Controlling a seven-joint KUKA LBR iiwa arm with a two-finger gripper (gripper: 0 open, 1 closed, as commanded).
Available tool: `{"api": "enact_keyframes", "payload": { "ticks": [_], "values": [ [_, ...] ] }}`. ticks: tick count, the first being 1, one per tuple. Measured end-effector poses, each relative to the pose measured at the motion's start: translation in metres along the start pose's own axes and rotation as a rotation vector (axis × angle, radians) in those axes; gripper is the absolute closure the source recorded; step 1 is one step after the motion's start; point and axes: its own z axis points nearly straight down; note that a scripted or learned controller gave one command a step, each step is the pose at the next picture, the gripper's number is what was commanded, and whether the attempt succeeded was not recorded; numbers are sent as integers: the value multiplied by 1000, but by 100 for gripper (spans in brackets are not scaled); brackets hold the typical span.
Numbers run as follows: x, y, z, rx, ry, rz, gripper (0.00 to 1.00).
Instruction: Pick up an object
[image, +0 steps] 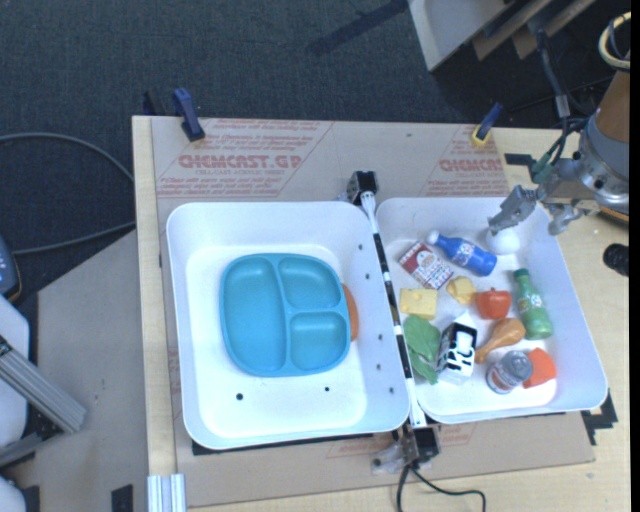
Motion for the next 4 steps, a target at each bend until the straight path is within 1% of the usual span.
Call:
{"api": "enact_keyframes", "payload": {
  "ticks": [1,2,3,4],
  "values": [
    [-5,9,115,1,0,1,0],
    [4,-11,174,0,0,0,0],
    [-39,65,177,23,6,-2,0],
    [-12,-39,174,0,0,0,0]
  ]
}}
